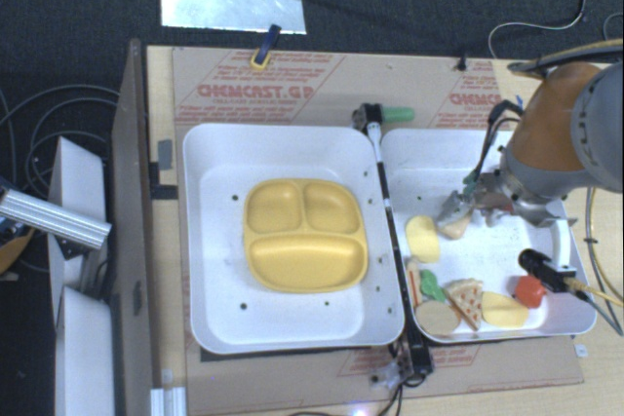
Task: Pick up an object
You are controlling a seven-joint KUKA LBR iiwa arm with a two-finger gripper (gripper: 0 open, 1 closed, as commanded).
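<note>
The fingers (456,212) sit low in the right bin (429,151), their tips at a small tan piece (454,228) beside a yellow lump (421,237); whether they grip it I cannot tell. A sound pick likely means centring on one piece, closing squarely, then lifting straight up clear of the neighbours.
</note>
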